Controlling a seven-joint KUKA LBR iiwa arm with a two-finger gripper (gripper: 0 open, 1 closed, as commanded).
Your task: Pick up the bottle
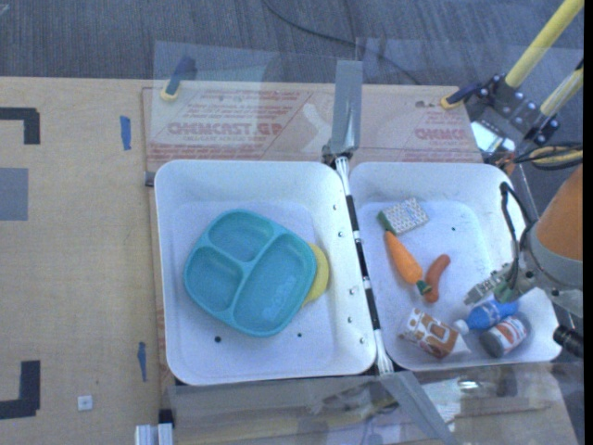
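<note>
The bottle point(488, 316) is small and blue with a pale end. It lies on its side near the front right corner of the right bin point(460, 185). My gripper point(488, 291) comes in from the right and hangs just above and behind the bottle, very close to it. The grey wrist with its orange band point(565, 225) sits over the bin's right wall. Whether the gripper touches the bottle cannot be made out.
A grey and red can point(505, 337) lies right next to the bottle, and a small carton point(430, 334) to its left. Two carrots point(404, 260) point(435, 273) and a checkered sponge point(405, 215) lie further back. The left bin point(190, 188) holds a teal divided plate point(250, 273) over a yellow disc point(321, 272).
</note>
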